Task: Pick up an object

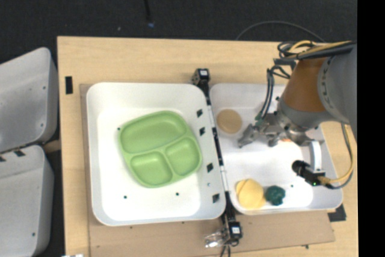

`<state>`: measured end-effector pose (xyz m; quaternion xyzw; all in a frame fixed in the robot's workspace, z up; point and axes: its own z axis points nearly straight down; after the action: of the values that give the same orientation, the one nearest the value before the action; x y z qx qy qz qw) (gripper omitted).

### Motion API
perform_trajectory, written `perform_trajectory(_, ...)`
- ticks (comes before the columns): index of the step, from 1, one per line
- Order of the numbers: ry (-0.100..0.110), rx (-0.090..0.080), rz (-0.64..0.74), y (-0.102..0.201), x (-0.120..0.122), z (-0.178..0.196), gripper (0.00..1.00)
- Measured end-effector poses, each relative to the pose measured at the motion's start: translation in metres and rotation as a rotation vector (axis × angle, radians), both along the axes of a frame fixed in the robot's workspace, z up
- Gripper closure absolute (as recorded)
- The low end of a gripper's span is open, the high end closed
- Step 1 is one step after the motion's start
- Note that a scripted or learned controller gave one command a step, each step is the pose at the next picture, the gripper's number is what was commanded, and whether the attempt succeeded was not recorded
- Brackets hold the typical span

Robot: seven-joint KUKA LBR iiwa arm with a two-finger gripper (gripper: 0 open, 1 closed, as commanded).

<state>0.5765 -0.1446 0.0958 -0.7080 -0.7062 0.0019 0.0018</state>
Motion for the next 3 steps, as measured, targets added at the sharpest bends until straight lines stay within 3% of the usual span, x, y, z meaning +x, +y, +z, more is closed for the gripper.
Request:
perform_trajectory(1, -0.002, 0.0, -0.005, -0.001, 0.001, 0.011, 1.0)
perform_trajectory(3, -0.008, -0.002, 0.005, 0.003, 0.008, 0.12, 1.0)
